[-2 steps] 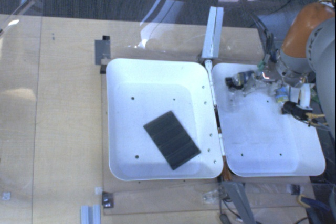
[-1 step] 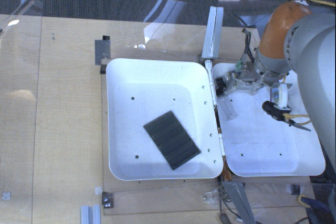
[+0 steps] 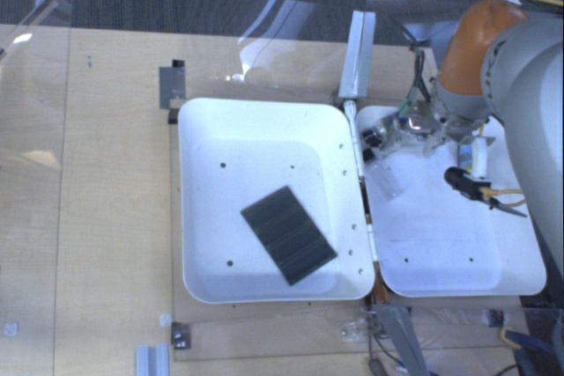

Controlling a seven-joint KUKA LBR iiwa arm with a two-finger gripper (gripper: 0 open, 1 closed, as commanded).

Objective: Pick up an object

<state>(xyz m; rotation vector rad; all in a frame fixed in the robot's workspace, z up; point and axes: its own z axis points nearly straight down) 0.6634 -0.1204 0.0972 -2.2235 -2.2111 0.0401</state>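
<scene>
Dark grey and ribbed, a flat rectangular pad (image 3: 289, 234) lies on the floor of the left bin (image 3: 203, 189), a little toward that bin's near wall, and it is the one thing there to pick up. Its long axis runs on a diagonal, from the bin's far-left side down toward its near-right corner. The gripper (image 3: 397, 132) hangs over the far-left corner of the right bin (image 3: 458, 269), just beside the divide between the two bins, so the pad lies away from it across that divide, toward the left bin's middle and nearer the camera. Whether the claw is spread or closed cannot be told here; nothing can be seen gripped in it. The right bin looks bare of loose objects; a black cable end with thin wires (image 3: 480, 188) hangs from the arm (image 3: 520, 75) above it. My judgement is that the coming move must cross the shared rim and turn the wrist to suit the pad's diagonal.
</scene>
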